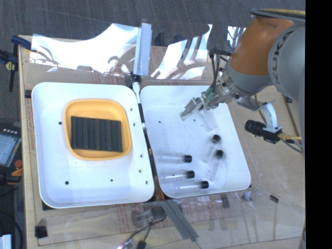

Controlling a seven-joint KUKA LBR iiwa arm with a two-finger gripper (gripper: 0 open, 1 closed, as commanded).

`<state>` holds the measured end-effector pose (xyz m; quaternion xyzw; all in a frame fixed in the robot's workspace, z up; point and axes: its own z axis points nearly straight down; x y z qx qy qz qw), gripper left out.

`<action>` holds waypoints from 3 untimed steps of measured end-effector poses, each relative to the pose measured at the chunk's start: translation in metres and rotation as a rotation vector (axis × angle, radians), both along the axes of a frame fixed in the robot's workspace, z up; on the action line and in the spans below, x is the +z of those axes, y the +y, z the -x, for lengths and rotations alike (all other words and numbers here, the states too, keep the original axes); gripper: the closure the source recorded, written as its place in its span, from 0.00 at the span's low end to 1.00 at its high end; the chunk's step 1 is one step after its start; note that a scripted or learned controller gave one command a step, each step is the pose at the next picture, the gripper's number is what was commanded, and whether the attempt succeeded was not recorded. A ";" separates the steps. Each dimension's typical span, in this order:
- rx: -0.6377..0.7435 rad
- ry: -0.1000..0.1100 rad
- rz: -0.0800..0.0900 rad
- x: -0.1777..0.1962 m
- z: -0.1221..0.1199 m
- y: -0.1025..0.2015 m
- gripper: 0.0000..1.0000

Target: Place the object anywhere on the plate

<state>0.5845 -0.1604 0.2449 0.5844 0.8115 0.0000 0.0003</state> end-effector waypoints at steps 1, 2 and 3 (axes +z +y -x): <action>0.238 0.000 0.000 0.039 -0.044 0.032 0.00; 0.631 0.002 0.000 0.005 -0.045 0.071 0.00; 0.917 0.002 -0.001 -0.017 -0.025 0.094 0.00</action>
